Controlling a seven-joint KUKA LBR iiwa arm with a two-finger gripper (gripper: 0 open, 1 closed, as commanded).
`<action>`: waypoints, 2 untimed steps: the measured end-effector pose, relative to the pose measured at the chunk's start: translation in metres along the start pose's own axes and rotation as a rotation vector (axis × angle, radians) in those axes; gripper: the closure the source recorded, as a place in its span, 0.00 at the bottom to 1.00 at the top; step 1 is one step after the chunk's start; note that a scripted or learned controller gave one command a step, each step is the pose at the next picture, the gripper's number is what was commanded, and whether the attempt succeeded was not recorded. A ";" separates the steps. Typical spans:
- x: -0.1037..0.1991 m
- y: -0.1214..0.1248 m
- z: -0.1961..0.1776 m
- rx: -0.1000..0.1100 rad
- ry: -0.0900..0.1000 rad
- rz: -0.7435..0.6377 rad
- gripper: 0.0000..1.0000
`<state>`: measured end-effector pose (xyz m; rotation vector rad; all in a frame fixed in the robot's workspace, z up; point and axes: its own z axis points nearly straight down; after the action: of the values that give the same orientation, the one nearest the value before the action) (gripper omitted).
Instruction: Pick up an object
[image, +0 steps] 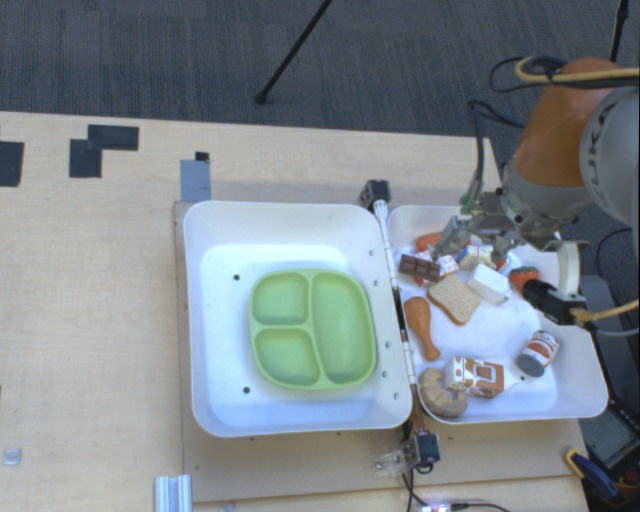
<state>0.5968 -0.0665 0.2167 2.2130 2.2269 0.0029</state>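
Lying low in the right white bin (585, 400) are a round brown bun (441, 392), small printed carton (476, 375) and orange drumstick (421, 325); higher, a toast slice (456, 297). Above it the gripper (470, 238) hovers, jaws' state unclear. A green divided plate (311, 329) fills the left bin (200, 300).

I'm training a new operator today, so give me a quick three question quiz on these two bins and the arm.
1. True or false: the green divided plate lies in the left bin.
2. Which lies nearest the right bin's front edge? A) bread slice B) small can C) cookie
3. Fill in: the end effector hovers over the ___ bin.

Key: 1 true. 2 C. 3 right.
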 end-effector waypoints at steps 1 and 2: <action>-0.042 -0.006 0.117 -0.003 -0.001 0.001 0.00; -0.028 -0.027 0.130 -0.004 -0.002 0.004 0.00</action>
<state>0.5706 -0.0944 0.0863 2.2144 2.2197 0.0054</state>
